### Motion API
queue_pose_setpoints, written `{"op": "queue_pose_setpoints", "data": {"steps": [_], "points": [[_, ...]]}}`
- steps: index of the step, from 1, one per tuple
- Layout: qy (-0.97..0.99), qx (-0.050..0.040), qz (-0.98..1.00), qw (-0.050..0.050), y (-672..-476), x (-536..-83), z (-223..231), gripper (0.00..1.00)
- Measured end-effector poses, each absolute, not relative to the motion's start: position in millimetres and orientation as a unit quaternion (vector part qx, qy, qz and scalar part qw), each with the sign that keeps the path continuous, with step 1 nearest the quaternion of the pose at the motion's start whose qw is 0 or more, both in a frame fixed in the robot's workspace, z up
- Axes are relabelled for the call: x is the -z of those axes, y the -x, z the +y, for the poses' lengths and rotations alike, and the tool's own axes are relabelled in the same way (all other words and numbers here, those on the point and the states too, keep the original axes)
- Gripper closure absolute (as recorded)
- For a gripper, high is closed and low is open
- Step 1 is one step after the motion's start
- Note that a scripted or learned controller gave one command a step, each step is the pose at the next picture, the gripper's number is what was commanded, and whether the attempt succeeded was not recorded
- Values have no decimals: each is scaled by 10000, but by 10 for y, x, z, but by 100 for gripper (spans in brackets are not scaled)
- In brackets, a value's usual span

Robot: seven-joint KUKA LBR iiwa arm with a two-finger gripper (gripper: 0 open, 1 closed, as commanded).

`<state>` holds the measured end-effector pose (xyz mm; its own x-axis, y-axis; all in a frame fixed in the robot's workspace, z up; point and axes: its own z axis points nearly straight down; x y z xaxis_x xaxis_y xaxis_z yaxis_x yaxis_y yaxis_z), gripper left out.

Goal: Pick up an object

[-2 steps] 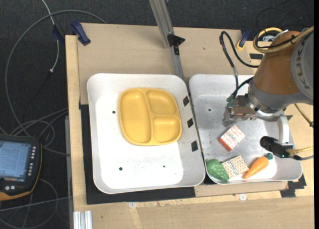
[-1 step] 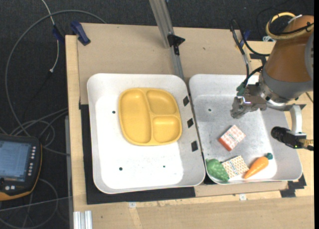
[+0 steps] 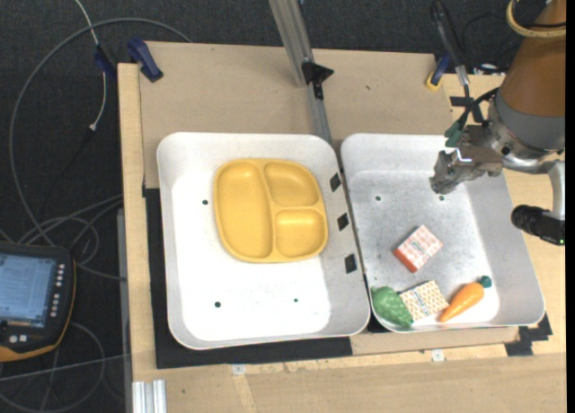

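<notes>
The right bin (image 3: 386, 164) holds a small red and white carton (image 3: 418, 248) near its middle. At its front edge lie a green vegetable toy (image 3: 392, 306), a patterned beige packet (image 3: 423, 299) and an orange carrot toy (image 3: 464, 301). My gripper (image 3: 446, 176) hangs over the back right part of this bin, well behind the carton, with nothing visible in it. Its tips look dark and close together.
The left bin (image 3: 184, 250) carries a yellow divided plate (image 3: 269, 208). A metal pole (image 3: 292, 21) rises from between the bins at the back. Cables lie on the floor at left, beside a tablet-like pendant (image 3: 31, 299).
</notes>
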<state>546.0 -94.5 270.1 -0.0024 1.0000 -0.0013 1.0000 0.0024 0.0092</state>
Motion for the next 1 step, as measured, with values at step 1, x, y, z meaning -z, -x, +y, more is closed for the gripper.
{"op": "queue_pose_setpoints", "data": {"steps": [1], "points": [[-7066, -6, 7076, 10, -5467, -2668, -943, 100]]}}
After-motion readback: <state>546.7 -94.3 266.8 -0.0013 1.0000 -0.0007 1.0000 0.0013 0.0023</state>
